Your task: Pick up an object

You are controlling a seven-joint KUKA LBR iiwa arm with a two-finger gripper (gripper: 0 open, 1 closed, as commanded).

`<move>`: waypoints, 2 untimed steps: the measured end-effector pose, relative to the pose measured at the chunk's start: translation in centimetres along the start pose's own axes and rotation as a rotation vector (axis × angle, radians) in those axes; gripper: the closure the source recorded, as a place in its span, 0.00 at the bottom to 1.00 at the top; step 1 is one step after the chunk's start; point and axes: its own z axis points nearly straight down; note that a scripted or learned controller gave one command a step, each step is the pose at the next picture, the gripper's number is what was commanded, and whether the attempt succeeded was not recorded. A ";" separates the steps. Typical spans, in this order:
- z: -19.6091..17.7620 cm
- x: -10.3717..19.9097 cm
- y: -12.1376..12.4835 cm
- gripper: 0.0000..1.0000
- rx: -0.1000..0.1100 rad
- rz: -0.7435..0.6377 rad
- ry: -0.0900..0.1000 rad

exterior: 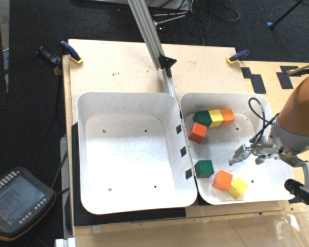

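Observation:
In the right bin [262,104], a green block [202,118], a yellow block [215,117] and an orange block [227,116] lie in a row at the back. An orange-red block [198,132] sits just in front of the row's left end. Toward the front lie a green block [204,168], an orange block [222,180] and a yellow block [237,188]. My gripper [243,155] hangs over the bin's right half, right of the front green block and above the orange and yellow pair. It touches none of them.
The left bin [87,138] stands beside the right one, sharing a raised rim in the middle. A slanted metal rail [147,27] runs from the back down to the bins' junction. Blue-and-yellow clamps [69,53] grip the bench corners.

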 end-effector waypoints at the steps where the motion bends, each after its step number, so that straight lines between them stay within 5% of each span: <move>1: 6.2 -0.3 0.0 0.00 -0.006 0.000 -0.003; 2: 6.0 -0.3 0.1 0.00 -0.007 0.000 -0.002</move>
